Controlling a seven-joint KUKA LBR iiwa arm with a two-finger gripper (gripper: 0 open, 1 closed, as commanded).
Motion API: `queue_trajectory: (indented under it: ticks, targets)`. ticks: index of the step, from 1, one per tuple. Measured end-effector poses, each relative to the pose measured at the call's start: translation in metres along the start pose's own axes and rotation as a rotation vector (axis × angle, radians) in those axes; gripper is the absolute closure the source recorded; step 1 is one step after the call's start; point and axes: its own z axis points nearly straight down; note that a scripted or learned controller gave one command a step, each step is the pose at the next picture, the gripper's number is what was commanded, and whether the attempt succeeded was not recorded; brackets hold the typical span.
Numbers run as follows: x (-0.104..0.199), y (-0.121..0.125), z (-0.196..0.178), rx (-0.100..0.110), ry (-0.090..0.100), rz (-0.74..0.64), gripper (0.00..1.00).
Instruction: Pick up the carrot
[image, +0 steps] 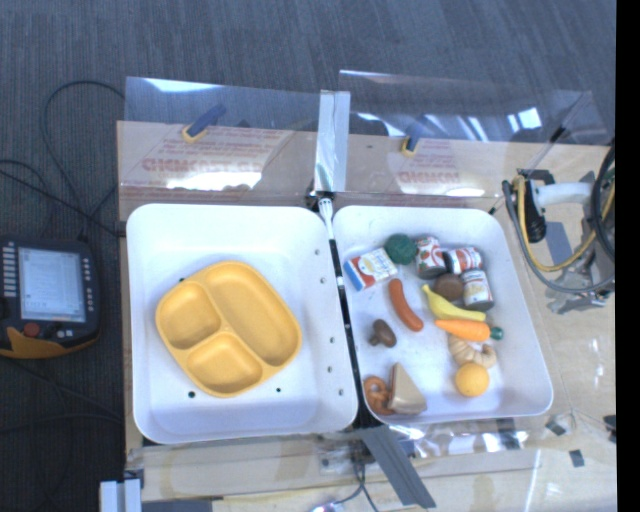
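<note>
Carrot (463, 327): lying in right bin (520, 300), just below banana (447, 305), above orange (471, 380).
Left bin (150, 300): holding yellow tray (227, 327).

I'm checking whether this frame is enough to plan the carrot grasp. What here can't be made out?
- Carrot: its upper edge runs along the banana; touching or overlapping cannot be told.
- Two cans: labels too small to read.
- Pale item below the carrot: too small to identify.
- Equipment at the right edge: cut off by the frame.
</note>
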Motion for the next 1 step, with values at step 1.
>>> queue_trajectory:
  ticks: [1]
  targets:
    - [-0.0048, -0.0056, -0.013, 0.002, 0.002, -0.003, 1.0]
